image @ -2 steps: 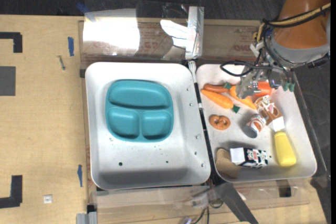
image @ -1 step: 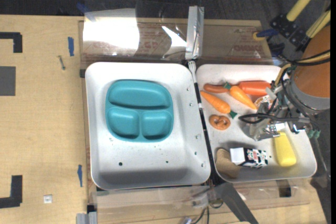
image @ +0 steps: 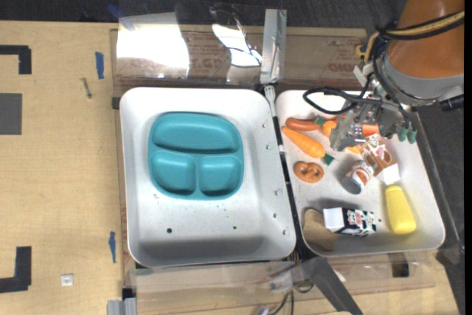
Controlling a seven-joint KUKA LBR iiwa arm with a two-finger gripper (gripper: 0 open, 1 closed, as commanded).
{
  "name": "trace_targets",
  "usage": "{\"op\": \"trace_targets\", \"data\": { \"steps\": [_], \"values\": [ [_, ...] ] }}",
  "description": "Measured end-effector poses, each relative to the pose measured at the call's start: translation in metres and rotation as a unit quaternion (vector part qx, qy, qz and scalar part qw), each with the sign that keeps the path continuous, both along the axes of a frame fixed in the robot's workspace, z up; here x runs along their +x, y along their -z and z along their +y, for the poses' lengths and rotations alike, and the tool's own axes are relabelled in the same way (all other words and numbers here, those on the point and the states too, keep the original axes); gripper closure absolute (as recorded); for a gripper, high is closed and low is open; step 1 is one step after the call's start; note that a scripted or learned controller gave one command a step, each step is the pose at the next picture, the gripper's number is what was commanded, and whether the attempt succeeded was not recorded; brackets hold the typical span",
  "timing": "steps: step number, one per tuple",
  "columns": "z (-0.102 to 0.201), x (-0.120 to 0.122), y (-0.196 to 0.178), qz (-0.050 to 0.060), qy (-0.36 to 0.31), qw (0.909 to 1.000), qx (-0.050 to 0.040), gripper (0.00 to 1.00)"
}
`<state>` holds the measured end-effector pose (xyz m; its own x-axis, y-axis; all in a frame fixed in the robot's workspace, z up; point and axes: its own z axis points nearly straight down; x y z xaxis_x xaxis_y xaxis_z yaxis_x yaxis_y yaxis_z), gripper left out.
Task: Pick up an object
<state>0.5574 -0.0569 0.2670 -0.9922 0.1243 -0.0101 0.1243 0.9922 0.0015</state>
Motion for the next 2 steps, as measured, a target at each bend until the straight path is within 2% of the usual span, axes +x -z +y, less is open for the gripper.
{"op": "trace_targets", "data": {
  "steps": [1, 2],
  "values": [
    [-0.058, 0.104, -0.002, 0.002, -0.055, 0.9985, -0.0009, 1.0],
    [-0.16, 0.068, 0.109, 0.005, -0.219, 0.9758, -0.0008, 1.0]
  ]
}}
